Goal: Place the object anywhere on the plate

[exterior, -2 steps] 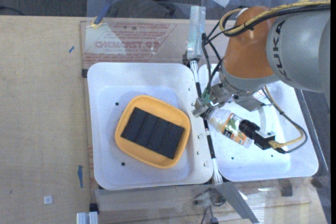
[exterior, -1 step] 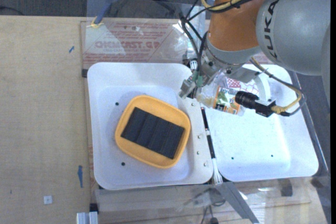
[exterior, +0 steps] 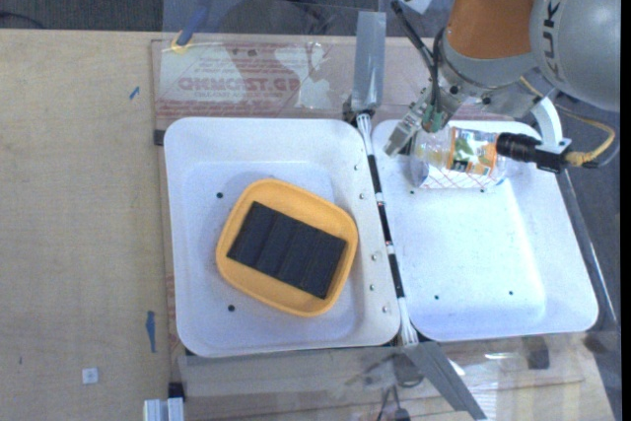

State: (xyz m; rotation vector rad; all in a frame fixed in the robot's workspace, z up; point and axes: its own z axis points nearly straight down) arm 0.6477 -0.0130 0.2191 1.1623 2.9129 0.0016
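KUKA lettering is readable on the arm [exterior: 577, 10]. Can't tell the gripper's [exterior: 419, 125] state; it's beside a clear packet [exterior: 461, 156]. Yellow plate [exterior: 286, 246] holds something dark.

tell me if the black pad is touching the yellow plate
Touching. The camera view shows the black pad lying flat on the yellow plate, with the plate's rim visible all around it.

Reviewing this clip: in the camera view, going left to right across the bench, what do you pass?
Left bin → yellow plate with a dark rectangular pad on it → the divider between the bins → gripper → clear packaged object at the far edge of the right bin.
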